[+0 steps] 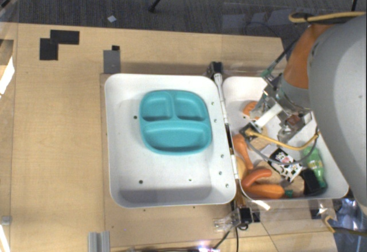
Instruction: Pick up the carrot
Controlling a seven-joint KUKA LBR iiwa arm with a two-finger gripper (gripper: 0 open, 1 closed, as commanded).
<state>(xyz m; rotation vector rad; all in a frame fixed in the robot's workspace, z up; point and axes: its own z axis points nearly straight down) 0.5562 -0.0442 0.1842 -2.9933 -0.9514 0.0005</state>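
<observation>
I see the gripper point(269, 121) low in the right bin point(235, 87); its grip I cannot tell. The carrot point(265, 191) probably lies unlifted at the bin's front edge.

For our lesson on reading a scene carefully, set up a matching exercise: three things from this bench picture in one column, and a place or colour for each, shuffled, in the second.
Column 1
1. divided plate
2. gripper
3. orange band

Column 2
A. above the arm's wrist
B. in the left bin, teal
C. over the right bin, among orange and green toy foods

Pairs: 1-B, 2-C, 3-A
</observation>
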